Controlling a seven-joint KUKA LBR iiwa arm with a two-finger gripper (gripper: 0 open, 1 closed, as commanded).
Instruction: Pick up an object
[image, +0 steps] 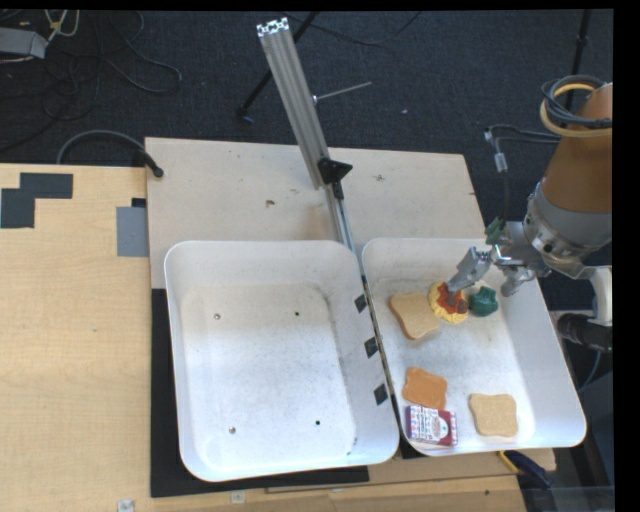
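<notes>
Pincer (478, 283) spread wide, lowered into right bin (560, 400), fingertips straddling red-yellow toy (449, 303), green toy (485, 301) just beside, bread slice (414, 315) touching red-yellow toy, orange slice (425, 386), small packet (431, 424), tan slice (494, 414) nearer front, left bin (200, 290) alongside on desk (70, 330)

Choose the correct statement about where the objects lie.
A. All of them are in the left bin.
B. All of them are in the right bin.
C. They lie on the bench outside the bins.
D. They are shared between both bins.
B: the right bin holds the toast, the orange slice, the packet, the second toast and the small toys beside the gripper.
</notes>
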